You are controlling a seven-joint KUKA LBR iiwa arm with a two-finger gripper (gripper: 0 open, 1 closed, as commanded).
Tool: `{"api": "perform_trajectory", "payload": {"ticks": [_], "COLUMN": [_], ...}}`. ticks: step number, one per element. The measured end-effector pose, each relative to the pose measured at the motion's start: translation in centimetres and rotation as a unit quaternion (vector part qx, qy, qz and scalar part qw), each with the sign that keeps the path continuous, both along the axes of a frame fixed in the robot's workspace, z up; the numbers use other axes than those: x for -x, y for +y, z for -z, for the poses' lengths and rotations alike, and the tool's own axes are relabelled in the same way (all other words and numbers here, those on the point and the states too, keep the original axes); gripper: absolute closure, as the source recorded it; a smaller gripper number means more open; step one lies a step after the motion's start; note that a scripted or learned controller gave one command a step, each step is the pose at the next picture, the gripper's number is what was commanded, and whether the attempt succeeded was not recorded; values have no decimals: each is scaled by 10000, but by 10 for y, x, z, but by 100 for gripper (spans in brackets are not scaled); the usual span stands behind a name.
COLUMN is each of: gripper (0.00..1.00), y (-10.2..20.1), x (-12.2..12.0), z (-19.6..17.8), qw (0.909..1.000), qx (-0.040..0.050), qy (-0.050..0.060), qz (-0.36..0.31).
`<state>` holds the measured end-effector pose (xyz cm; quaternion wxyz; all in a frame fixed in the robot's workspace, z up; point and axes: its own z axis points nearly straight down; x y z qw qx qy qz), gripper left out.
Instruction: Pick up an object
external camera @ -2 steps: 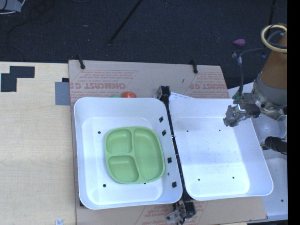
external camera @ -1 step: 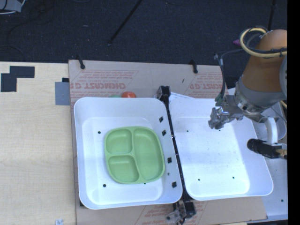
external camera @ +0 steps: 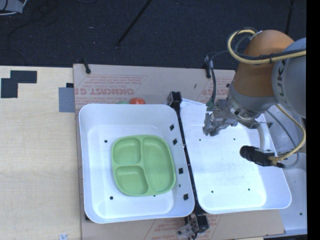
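- The green divided plate (external camera: pixel 143 165) lies flat in the left bin (external camera: pixel 95 204), toward its near half and well apart from the gripper.
- The right bin (external camera: pixel 240 194) sits just beside it, across a black divider (external camera: pixel 182 154).
- The gripper (external camera: pixel 214 124) hovers over the right bin's far left part; its finger state cannot be told.
- A small red object (external camera: pixel 137 101) sits behind the left bin's far rim.

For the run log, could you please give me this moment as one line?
gripper: over right bin, upper left, holding nothing seen | green divided plate: flat in left bin | pick: not done
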<state>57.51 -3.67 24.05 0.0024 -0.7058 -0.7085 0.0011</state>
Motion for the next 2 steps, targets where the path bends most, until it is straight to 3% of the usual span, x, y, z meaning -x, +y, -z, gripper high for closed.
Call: {"api": "perform_trajectory", "payload": {"ticks": [2], "gripper": [100], "y": [102], "x": [-13], "z": [24], "qw": [10000], "qx": [4], "qy": [-6], "qz": [0]}}
